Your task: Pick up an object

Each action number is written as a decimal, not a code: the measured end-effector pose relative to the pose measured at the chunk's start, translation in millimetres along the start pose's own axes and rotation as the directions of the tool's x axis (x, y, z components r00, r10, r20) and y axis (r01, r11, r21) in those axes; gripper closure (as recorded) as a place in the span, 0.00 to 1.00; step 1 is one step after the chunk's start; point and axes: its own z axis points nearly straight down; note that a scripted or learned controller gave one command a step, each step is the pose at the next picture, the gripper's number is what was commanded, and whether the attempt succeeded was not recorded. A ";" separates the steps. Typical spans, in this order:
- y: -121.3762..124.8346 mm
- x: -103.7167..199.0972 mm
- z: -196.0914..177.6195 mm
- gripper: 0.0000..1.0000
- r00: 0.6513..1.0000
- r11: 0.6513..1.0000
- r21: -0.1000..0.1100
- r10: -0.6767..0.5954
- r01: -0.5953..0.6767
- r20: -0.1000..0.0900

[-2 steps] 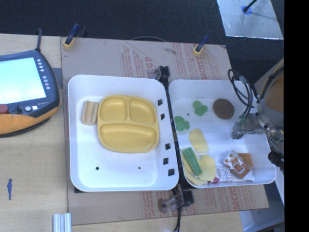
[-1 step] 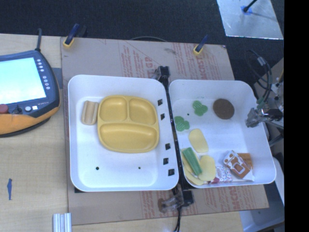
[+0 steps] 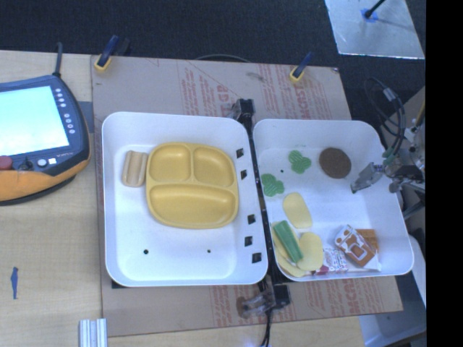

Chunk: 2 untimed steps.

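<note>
The right bin (image 3: 362,132) holds several toy food pieces. Among them are a brown round disc (image 3: 335,162), two green leafy pieces (image 3: 299,161) (image 3: 273,186), and a pale yellow oval (image 3: 296,210). Near the front lie a green pod (image 3: 287,241) on yellow slices (image 3: 311,251) and a wrapped orange-and-white packet (image 3: 354,247). My gripper (image 3: 377,179) hangs at the bin's right edge, to the right of the brown disc and apart from it. Nothing shows in its grasp.
The left bin (image 3: 123,259) carries a yellow divided tray (image 3: 192,185) with a small tan block (image 3: 134,168) beside it. A black-clipped divider (image 3: 249,194) separates the bins. A teach pendant (image 3: 36,132) lies at far left. Cables run at the right.
</note>
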 end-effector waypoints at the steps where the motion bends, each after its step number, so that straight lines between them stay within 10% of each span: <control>1: 122.5 12.9 7.8 0.00 1.000 1.000 -0.011 -0.006 0.006 0.003; 2: 90.4 -0.2 89.9 0.00 1.000 1.000 0.009 0.000 0.000 -0.001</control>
